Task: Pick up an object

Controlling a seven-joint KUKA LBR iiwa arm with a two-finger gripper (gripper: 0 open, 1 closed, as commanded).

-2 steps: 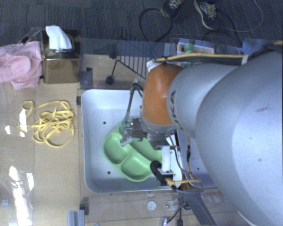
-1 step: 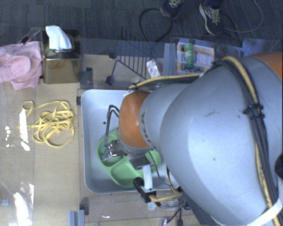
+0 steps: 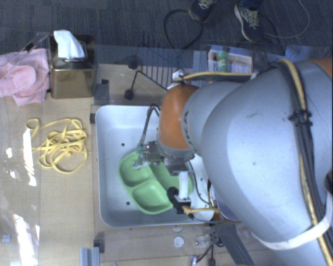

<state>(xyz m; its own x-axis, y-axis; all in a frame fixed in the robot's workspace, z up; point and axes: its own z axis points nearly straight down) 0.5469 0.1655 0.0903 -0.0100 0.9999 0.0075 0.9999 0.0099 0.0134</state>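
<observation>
One grey arm dominates the right half of the camera view, its bulky links crossed by a yellow cable and a black cable bundle; an orange band marks the segment above the wrist. The arm reaches leftward and downward over a shallow white bin, which sits on the pale wooden table. The tool hangs at the end of the wrist, low above the bin's middle, directly over the upper edge of the tray; whether it is open or closed cannot be told, since the wrist housing covers it from above.

Inside the bin lies a green divided tray, the task's object, resting flat on the bin floor toward the right-hand side, with its compartments facing up. Its upper right part is hidden beneath the wrist. Nothing shows it lifted or gripped.

Left of the bin, on the table, lies a loose tangle of yellow cord. Above that stands a brown tissue box with a white tissue standing out of its top, and beside it, at the left edge, a pink cloth. Above the bin, a black wire stand rests on the table. At the top edge, on dark carpet, a pair of shoes is visible.
</observation>
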